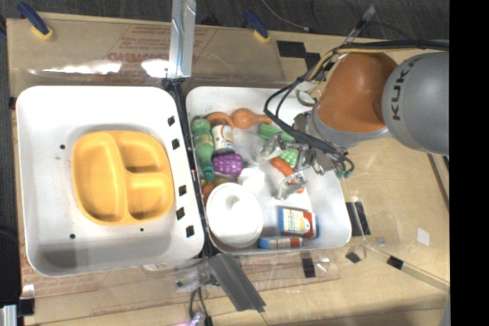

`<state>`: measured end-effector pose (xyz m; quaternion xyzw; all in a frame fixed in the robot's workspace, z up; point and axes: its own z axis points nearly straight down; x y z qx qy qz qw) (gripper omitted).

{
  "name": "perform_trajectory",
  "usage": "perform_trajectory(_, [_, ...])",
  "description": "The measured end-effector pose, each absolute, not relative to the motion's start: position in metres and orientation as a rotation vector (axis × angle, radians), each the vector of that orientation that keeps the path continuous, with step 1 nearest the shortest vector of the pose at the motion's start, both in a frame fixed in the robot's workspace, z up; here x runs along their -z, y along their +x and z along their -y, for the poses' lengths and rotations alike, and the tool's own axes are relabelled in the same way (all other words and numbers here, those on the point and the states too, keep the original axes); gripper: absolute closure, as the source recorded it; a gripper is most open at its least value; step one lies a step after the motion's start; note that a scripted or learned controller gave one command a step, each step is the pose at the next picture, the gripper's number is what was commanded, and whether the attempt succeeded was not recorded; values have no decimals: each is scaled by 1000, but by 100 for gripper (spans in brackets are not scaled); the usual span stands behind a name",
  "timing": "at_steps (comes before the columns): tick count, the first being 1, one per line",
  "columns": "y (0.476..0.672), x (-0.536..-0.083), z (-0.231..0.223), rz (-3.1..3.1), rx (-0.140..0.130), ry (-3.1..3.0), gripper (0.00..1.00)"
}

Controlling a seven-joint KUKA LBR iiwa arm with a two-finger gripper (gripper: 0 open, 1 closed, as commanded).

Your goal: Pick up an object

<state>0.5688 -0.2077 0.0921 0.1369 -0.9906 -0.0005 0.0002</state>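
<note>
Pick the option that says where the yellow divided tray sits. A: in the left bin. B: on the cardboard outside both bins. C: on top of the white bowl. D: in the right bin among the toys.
A: the yellow divided tray lies flat on the floor of the left bin, apart from the toy clutter in the right bin.

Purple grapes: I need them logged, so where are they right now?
The purple grapes lie in the right bin, toward its left side, just above the white bowl and below a small can.
</note>
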Motion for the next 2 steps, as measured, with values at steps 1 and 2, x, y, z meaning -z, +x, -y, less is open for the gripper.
perform_trajectory(1, [561, -92, 208, 3118, 2, 375, 0])
perform_trajectory(2, [571, -93, 205, 3123, -1, 375, 0])
